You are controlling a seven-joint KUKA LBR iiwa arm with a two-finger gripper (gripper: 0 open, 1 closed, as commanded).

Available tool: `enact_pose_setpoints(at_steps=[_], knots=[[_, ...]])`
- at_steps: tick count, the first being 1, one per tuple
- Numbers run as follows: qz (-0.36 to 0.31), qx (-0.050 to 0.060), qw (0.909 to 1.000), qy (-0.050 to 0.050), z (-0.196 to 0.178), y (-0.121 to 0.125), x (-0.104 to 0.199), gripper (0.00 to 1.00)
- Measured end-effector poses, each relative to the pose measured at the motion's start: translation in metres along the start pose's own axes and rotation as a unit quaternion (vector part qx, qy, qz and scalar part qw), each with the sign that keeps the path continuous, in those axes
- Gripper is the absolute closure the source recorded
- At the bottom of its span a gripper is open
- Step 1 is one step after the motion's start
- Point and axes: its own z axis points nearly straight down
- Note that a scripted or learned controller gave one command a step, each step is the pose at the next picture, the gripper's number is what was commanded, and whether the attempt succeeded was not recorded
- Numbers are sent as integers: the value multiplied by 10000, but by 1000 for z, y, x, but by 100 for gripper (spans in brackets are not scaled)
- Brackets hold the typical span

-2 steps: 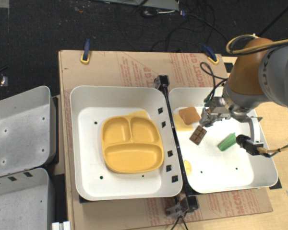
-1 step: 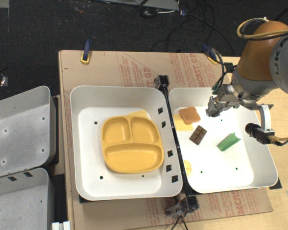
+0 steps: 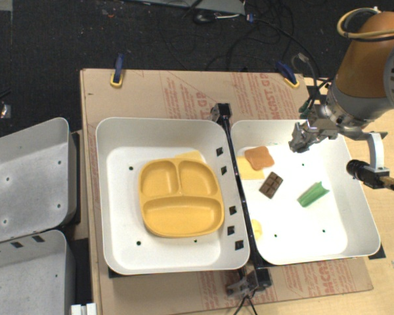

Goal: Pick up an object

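As counted: one tray (image 3: 182, 199), three small toys.

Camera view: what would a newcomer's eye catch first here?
Probably the yellow divided plate filling the left bin. Next, the arm's orange band at the upper right, its pincer over the right bin's far edge, near an orange piece, brown piece and green piece.

Illumination: even, bright, overhead. White bins (image 3: 171, 136) near overexposure, showing mild glare. Shadows short and soft. Focus slightly soft throughout; floor beyond the desk's (image 3: 157, 90) far edge dark
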Motion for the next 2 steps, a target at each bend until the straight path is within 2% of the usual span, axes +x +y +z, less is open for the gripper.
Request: enact_pose_setpoints(at_steps=[1,2], knots=[[-4,-5,10000,-1,-28,1,0,100],[-22,24,10000,8,-24,-13,59,100]])
